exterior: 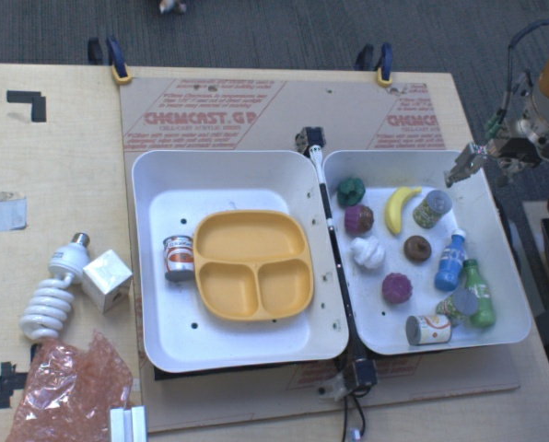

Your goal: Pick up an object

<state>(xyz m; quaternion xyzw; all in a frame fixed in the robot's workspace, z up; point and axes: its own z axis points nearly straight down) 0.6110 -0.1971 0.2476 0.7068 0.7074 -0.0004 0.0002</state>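
The gripper (465, 166), fingers' state impossible to tell, hangs at the right bin's (509, 247) upper-right rim, the grey-capped jar (432, 208) nearest, toward seven o'clock.

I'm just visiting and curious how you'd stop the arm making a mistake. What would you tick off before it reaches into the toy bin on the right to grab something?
1. Gripper above the bin, not touching toys: ok; it sits at the right bin's upper right rim.
2. Fingers open and ready: cannot tell; too small and blurred.
3. Gripper carrying nothing: ok; nothing visible between its fingers.
4. An easy target with free space: ok; the purple ball lies apart from its neighbours.
5. Crowded spots to avoid: not ok; blue bottle and green bottle crowd together.
6. Nearest toy reachable: ok, probably; the banana lies uncovered.
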